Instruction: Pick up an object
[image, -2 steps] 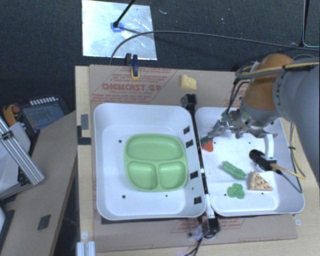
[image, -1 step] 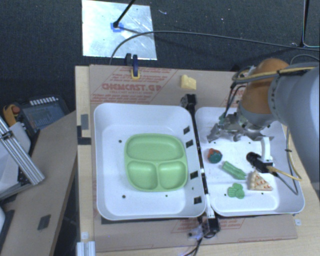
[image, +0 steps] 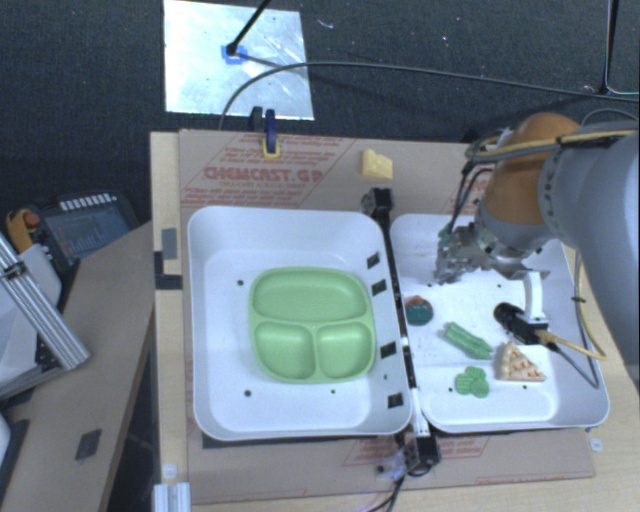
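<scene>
Gripper state: you couldn't tell. Pod at its 6 o'clock looked light, stiff; grab mid-length.

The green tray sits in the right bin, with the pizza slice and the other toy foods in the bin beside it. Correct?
Not quite. The camera view shows the green tray in the left bin, not the right one. The pizza slice and the other toy foods do lie in the bin beside it, the right bin.
</scene>
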